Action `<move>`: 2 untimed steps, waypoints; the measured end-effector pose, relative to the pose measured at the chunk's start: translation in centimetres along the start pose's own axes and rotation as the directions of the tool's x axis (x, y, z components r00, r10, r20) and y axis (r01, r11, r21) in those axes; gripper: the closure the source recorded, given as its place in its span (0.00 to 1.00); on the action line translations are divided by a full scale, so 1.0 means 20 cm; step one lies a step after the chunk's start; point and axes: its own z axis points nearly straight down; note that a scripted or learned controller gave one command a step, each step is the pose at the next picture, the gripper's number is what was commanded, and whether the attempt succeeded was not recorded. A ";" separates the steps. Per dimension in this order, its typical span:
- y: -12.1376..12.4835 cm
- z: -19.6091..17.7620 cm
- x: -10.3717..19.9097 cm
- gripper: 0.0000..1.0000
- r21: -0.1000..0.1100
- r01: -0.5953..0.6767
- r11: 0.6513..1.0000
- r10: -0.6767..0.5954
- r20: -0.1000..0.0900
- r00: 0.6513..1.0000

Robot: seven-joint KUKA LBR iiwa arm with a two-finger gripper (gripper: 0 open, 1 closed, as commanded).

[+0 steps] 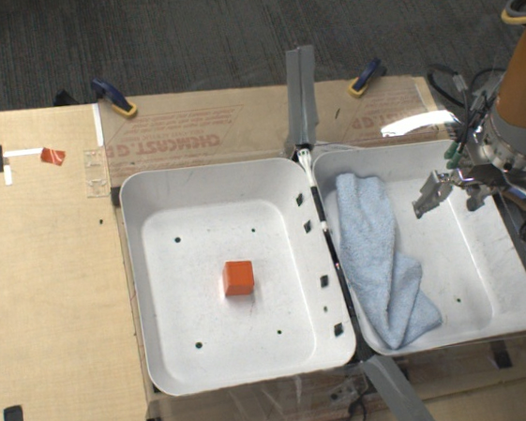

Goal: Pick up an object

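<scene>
Lying crumpled along the left wall of the right bin [501, 314], the light blue towel [380, 272] is not yet grasped. The gripper [450, 193] hangs over the same bin, near the towel's upper end, with fingers spread and nothing between them. An orange block [239, 278] sits in the neighbouring bin [165, 348]. Lowering, closing and lifting all remain, I think.

An orange block [239, 278] is seen in the left bin [167, 357]. A blue towel [380, 258] lies in the right bin [501, 314], the gripper [452, 192] poised above.
</scene>
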 end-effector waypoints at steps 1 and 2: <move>-0.07 0.50 -0.05 0.00 -0.001 0.122 0.993 -0.122 0.000 0.993; 0.24 0.83 -0.18 0.00 -0.004 0.234 0.972 -0.234 0.001 0.972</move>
